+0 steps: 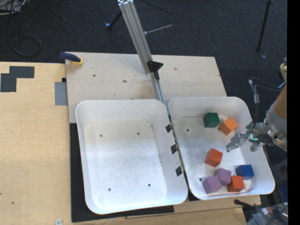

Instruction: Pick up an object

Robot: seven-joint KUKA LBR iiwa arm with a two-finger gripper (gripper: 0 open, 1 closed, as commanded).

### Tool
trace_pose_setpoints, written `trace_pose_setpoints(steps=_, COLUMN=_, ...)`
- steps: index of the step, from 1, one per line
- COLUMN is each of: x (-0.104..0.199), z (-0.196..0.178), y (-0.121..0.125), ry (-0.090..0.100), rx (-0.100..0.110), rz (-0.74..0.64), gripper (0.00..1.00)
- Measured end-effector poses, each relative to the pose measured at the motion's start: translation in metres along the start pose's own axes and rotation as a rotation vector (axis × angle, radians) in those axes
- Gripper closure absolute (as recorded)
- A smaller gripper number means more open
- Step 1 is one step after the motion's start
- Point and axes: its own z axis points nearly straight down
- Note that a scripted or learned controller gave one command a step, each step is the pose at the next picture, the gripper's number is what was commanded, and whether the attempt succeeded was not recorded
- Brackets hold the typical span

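Overhead, two shallow white bins sit side by side on the table (pixel 117 74), a pale board flecked with dark specks. The left bin (pixel 89 125), in the middle of the frame, has a smooth, glossy floor dusted with fine dark grit and rounded corners. The right bin (pixel 187 172) holds small matte blocks, all roughly cubic, so none has a clear long axis. A green cube (pixel 211 120) lies toward the bin's upper part, touching or just beside an orange cube (pixel 229 125) that is turned so one corner points to the lower left. A red-orange cube (pixel 213 157) sits alone near the bin's centre, also rotated off the bin's edges. At the lower right of the bin a cluster gathers: two purple cubes (pixel 218 180) touching each other, a small red-orange block (pixel 236 183) against them, and a blue cube (pixel 244 171) just above it.

The jaws (pixel 237 142) come in from the right edge of the frame, metallic grey, above the bin between the orange cube and the blue one. They hold nothing; whether they are open or closed I cannot tell.

A ribbed aluminium rail (pixel 138 34) slants down from the upper centre toward the seam between the bins.
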Motion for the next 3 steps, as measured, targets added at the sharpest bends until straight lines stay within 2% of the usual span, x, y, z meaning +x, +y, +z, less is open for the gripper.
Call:
trace_pose_setpoints(steps=1, x=-0.001, z=-0.002, y=0.001, ry=-0.001, rx=-0.005, rz=0.003, gripper=0.00)
trace_pose_setpoints(steps=2, x=-0.007, z=0.058, y=-0.006, ry=0.000, rx=0.002, rz=0.001, gripper=0.00)
trace_pose_setpoints(steps=3, x=-0.007, z=0.091, y=-0.004, ry=-0.005, rx=-0.020, rz=-0.001, gripper=0.00)
